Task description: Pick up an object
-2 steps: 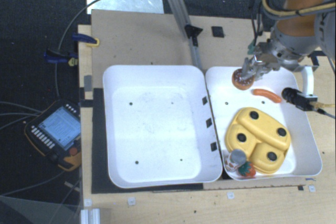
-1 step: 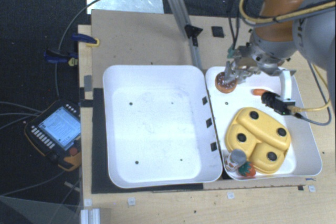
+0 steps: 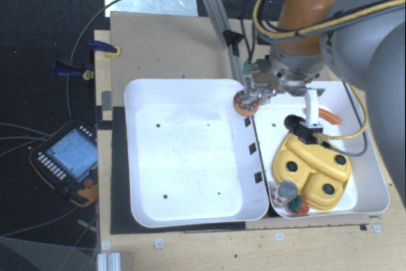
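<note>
Right now the gripper (image 3: 254, 93) hangs over the rim between the two bins, with a small round brown object (image 3: 245, 105) directly under its fingertips; whether they pinch it cannot be told. No readable writing shows.

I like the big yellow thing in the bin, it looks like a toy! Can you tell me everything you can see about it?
The yellow toy looks like smooth, shiny moulded plastic, made of rounded lumpy lobes. Three dark round spots mark its top. It lies flat, filling much of the lower half of the right bin. A small grey piece and an orange-and-green bit rest against its lower left edge. A black part of the arm's gear hangs over its upper edge; whether they touch is unclear.
</note>
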Motion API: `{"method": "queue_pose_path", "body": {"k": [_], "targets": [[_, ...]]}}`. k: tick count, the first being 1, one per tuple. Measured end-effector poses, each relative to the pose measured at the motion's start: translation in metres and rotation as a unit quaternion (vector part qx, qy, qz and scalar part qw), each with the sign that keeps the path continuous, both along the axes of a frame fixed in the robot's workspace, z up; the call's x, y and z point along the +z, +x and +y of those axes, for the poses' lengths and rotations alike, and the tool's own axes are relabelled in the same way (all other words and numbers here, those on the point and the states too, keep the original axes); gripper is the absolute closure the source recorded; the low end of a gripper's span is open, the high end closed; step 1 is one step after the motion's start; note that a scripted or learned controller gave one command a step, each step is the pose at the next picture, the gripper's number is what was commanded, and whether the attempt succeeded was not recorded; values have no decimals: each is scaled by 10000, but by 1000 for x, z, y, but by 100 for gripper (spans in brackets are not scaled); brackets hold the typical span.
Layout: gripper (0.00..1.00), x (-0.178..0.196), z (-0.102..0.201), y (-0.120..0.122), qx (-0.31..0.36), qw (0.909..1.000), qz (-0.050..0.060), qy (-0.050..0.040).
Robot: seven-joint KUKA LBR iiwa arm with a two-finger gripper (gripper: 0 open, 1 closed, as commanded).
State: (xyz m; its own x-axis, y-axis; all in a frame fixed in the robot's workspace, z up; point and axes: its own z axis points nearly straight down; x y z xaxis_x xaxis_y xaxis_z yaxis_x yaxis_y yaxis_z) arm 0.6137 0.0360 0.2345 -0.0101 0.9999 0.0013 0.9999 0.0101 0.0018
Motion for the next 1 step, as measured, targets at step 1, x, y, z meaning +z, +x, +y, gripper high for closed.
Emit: {"method": "queue_pose_path", "body": {"k": [1], "targets": [[100,1,58,8,6,10000,-5,6]]}}
